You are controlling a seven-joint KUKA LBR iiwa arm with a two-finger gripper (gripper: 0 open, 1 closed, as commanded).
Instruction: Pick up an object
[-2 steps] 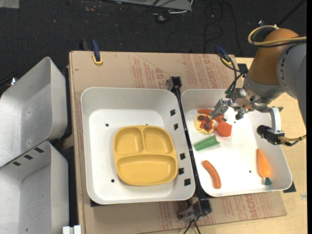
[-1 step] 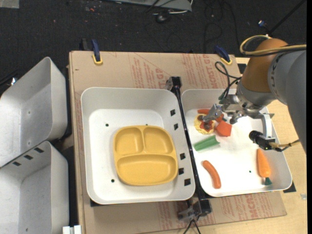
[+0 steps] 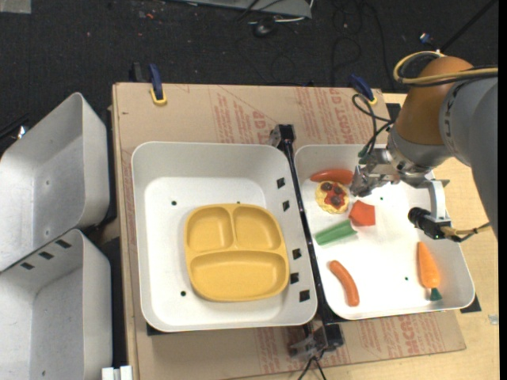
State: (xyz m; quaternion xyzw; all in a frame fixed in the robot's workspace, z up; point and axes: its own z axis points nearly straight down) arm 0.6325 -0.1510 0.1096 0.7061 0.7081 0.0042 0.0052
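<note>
Camera view: end effector [image 3: 360,182] just right of pizza slice [image 3: 332,197].

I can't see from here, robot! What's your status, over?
Gripper low in right bin, beside pizza toy. Nothing seen held. Red block, green piece, sausage close by. Yellow tray in left bin.

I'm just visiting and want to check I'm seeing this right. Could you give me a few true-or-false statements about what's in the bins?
1. The yellow plate lies in the left bin. True.
2. The carrot sits on the plate. False: it lies in the right bin.
3. The sausage is in the right bin. True.
4. The gripper hangs over the left bin. False: it is over the right bin, near the pizza toy.
</note>
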